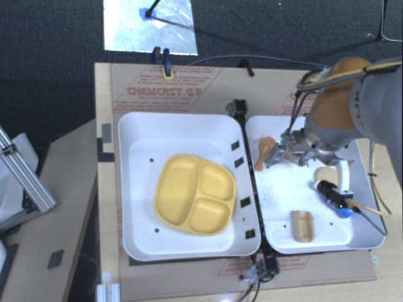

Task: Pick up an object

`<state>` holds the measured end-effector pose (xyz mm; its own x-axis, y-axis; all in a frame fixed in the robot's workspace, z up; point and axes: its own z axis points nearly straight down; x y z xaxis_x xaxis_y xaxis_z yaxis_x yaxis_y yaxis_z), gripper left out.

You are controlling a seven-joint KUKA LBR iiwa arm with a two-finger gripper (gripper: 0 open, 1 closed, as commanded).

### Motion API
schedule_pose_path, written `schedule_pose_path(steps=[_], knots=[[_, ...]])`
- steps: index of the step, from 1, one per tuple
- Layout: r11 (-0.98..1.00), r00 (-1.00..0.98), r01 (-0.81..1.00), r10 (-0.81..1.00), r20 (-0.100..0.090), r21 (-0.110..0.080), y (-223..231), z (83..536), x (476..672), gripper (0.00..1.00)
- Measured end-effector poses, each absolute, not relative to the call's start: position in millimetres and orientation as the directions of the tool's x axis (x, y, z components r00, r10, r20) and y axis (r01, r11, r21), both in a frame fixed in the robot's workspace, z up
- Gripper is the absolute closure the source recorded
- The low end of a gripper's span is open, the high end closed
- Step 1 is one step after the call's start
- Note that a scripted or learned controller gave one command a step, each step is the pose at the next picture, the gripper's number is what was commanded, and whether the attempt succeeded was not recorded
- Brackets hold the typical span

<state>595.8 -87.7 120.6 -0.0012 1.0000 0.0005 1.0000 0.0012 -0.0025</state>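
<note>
In the right bin (359, 231), a tan-orange drumstick-shaped toy (264, 151) lies by the left wall, near the divider. A tan bread-like piece (303, 225) rests near the front wall. A small cream object (323, 173) sits at mid-right, partly hidden behind the arm's bracket. My gripper (284, 156) hangs low over the back left part of this bin, just right of the drumstick toy. I see nothing held in it.
The left bin (138, 137) holds a yellow divided plate (195, 194). The grey arm with its orange band (337, 99) reaches in over the right bin's far right corner. A black clip divider (247, 168) separates the bins.
</note>
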Motion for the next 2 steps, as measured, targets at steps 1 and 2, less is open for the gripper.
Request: schedule_pose_path(steps=[1, 2], knots=[[0.002, -0.002, 1.000, 1.000, 0.000, 0.003, -88, 134, 597.3, 1.00], [0.004, -0.004, 1.000, 1.000, -0.001, 0.008, -85, 197, 603.7, 1.00]])
